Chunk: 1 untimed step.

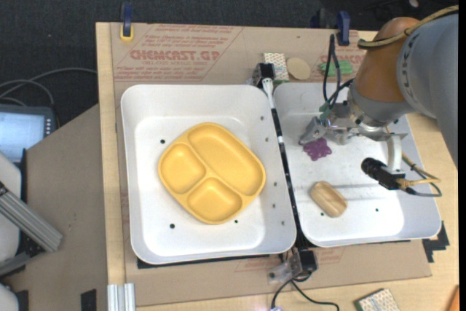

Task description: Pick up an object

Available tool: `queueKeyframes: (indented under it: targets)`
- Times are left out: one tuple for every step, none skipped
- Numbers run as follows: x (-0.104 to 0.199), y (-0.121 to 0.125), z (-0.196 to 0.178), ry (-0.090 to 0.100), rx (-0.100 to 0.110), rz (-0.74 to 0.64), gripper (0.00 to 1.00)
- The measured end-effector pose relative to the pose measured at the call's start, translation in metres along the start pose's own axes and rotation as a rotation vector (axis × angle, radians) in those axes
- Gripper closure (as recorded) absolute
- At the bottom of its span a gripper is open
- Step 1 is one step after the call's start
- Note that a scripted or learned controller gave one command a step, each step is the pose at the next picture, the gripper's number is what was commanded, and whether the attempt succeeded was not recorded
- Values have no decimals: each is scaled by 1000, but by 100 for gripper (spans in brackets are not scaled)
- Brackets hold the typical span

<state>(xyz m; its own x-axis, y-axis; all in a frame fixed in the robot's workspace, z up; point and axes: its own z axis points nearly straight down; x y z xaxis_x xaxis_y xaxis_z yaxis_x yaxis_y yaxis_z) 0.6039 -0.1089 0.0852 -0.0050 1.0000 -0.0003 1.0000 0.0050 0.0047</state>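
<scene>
Dark carpet surrounds the desk [182,54]. Over the right white bin [419,218], my end effector [318,129] hangs just above a small purple lumpy object [317,149]; whether it is open or closed I cannot tell. A tan oval block [328,199] lies nearby.

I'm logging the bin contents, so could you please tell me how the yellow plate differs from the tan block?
The yellow plate is bright yellow, while the tan block is a dull beige. The plate is far larger, a shallow dish split into three compartments; the block is a small, solid, rounded lump. The plate lies in the left bin, the block in the right bin. Both lie untouched, away from the tool.
</scene>
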Motion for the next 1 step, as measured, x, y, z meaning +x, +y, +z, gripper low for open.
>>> queueKeyframes:
  targets:
    - [-3, 0, -12, -2, -4, 4, 100]
